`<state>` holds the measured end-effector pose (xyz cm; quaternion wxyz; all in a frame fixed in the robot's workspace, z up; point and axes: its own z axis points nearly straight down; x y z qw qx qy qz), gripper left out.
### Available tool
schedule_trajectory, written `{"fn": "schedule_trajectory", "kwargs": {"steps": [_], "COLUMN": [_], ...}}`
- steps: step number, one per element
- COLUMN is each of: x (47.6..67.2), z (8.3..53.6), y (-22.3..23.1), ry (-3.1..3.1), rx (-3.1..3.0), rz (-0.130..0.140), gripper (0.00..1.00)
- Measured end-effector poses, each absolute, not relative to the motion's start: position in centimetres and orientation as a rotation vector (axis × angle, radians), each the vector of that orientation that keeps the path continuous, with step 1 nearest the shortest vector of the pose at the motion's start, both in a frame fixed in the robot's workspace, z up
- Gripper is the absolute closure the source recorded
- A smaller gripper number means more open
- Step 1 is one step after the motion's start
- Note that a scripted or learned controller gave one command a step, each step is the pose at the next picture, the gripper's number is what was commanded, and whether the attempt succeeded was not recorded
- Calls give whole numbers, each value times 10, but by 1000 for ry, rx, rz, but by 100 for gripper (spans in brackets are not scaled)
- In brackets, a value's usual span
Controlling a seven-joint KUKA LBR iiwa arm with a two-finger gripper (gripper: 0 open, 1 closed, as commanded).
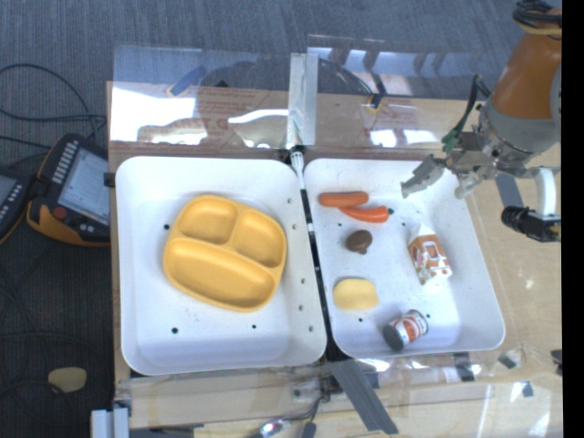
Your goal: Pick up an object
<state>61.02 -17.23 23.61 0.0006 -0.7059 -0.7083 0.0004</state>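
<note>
The likeliest target, an orange carrot point(367, 213), lies in the right bin point(474, 245) at about eleven o'clock, touching a sausage point(342, 199) above it. At two o'clock of it the gripper point(443, 176) hovers with fingers spread and nothing between them, probably poised to descend. A yellow tray point(224, 251) fills the left bin point(137, 245).

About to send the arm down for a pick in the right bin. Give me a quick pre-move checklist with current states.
1. Gripper holds nothing: ok; its fingers are spread above the right white bin.
2. Orange carrot has clearance: not ok; the reddish sausage lies right beside it.
3. Brown rounded piece stands apart: ok.
4. Small orange-and-white carton isolated: ok.
5. Small tin can away from wall: not ok; near the front rim.
6. Height above the bin floor: cannot tell.
</note>
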Motion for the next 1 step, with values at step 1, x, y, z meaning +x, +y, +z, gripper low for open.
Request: {"fn": "schedule_trajectory", "kwargs": {"steps": [1], "x": [559], "z": [142], "y": [-209], "ry": [-2221], "rx": [-2220], "rz": [5], "gripper": [0]}}
